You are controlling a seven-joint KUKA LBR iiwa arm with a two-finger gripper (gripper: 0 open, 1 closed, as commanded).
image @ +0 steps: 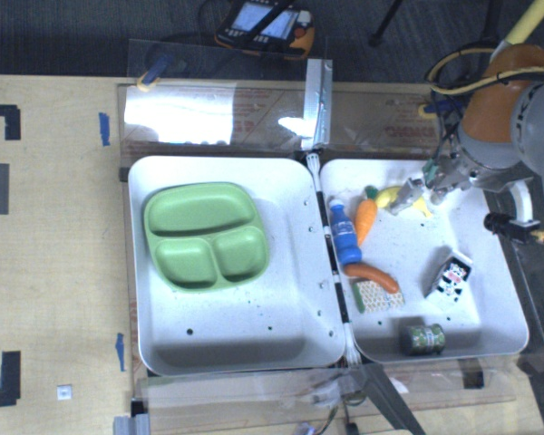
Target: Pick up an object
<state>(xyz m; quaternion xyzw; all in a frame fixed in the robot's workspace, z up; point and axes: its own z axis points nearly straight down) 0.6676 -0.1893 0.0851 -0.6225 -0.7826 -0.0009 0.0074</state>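
My pincer (406, 195) hangs low over the yellow toy (392, 195) at the far end of the right bin (499, 320), just beyond the carrot (366, 220), placed there for a grab, though I cannot tell whether it is clenched.

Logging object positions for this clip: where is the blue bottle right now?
The blue bottle lies in the right bin, against its left wall, between the carrot to its right and the sausage just below.
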